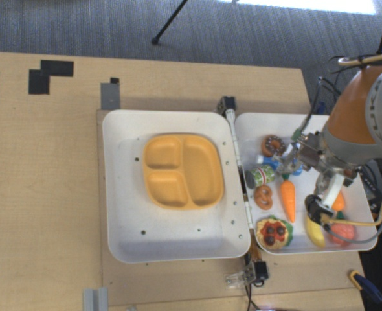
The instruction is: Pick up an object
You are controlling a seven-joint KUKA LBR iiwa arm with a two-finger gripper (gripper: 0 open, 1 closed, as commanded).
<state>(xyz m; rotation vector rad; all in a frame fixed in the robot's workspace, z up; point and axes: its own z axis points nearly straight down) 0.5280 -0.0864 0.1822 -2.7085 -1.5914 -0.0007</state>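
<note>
The end effector (pixel 293 155) hangs low in the right-hand bin (pixel 252 131). Whether it is released or clenched cannot be told, and nothing shows in its grasp. Just beside it lie a carrot (pixel 287 199), a green can (pixel 263 175) and a chocolate doughnut (pixel 272 145), all close together. In such a crowd, a descent would likely knock a neighbour aside, catch two things at once, or slip off the tapered carrot.
</note>
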